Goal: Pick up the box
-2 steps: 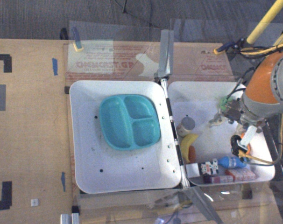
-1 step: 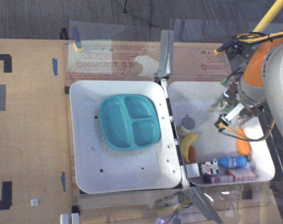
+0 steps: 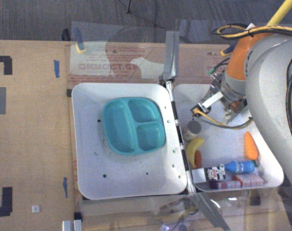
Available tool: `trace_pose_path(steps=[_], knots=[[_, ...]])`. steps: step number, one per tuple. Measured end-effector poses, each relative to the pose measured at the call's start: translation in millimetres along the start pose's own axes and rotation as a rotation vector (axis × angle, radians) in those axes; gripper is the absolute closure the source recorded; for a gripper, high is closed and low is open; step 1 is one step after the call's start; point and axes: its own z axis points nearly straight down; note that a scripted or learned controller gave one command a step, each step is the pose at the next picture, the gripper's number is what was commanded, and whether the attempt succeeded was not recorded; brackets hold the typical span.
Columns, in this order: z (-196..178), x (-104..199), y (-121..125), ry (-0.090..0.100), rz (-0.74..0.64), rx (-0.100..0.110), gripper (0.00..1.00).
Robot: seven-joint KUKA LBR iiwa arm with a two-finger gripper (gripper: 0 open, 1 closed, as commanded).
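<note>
Arm over the upper right of the frame – box low in the right bin

The gripper [image 3: 232, 106] hangs over the upper part of the right bin [image 3: 223, 138], under the orange band, and whether it is spread or pressed together cannot be told from this slant; nothing is seen in it. The box [image 3: 247, 180] – pinkish red, lying flat – sits against the bin's lower wall at the lower right of the frame, well apart from the gripper. Just left of it lies a dark-and-white packet [image 3: 215, 172], and a blue bottle [image 3: 240, 167] lies just above them. A carrot [image 3: 251, 146] is near the right wall; a banana [image 3: 193, 146] and a grey cylinder [image 3: 193, 127] are by the left wall. The left bin [image 3: 88, 177] holds a teal divided plate [image 3: 134, 125].
</note>
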Motion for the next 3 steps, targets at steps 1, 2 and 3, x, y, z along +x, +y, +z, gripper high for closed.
trace_pose_path(steps=[1,2,3], knots=[[-38,-62,5,-0.003,0.15,0.006,0.0],[-4,-5,4,-0.004,0.262,0.006,0.0],[-13,-69,43,-0.003,0.38,0.007,0.0]])
